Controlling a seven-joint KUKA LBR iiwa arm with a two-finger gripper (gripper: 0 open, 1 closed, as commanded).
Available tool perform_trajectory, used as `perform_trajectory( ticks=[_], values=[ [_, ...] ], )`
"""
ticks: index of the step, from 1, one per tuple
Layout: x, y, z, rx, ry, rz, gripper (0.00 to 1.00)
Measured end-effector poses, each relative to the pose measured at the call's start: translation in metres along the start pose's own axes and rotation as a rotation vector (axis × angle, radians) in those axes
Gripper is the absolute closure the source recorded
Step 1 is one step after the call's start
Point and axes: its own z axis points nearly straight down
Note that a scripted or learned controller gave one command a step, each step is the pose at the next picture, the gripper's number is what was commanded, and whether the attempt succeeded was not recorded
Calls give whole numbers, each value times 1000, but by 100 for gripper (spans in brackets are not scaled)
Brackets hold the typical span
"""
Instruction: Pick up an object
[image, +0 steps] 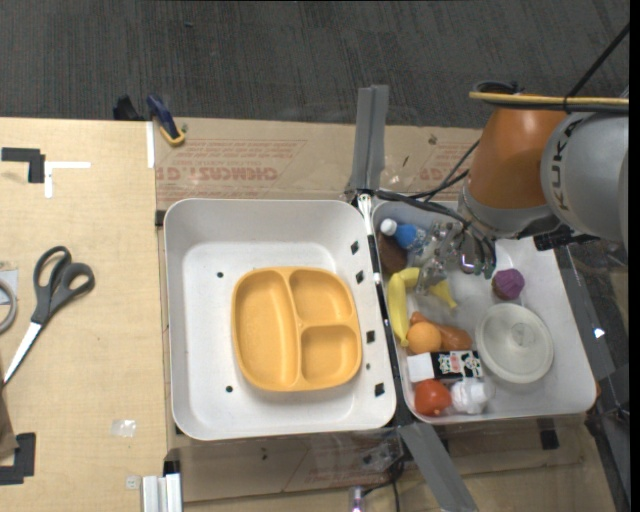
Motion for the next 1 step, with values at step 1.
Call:
perform_trajectory(
  ticks=[1],
  values=[
    [-1, 60, -101, -1, -3, 29, 100]
  ],
)
